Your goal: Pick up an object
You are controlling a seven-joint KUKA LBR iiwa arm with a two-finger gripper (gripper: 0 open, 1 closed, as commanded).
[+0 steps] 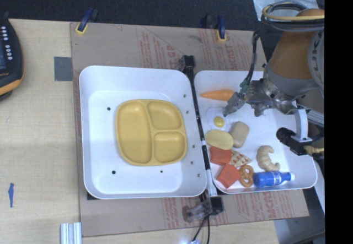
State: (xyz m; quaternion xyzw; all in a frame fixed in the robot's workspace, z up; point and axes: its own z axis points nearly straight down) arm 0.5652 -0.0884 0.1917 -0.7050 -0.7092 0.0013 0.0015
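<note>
A long orange plastic carrot (217,95) lies near the far rim of the right shallow white bin (309,181), just left of the dark two-finger hand (234,106), apart from it. The hand hangs low over the bin with nothing between its fingers. Faint red print on the bench's cardboard is unreadable.

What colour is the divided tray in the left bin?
Yellow: the three-compartment plastic tray in the left white bin, clearest in the camera view.
</note>
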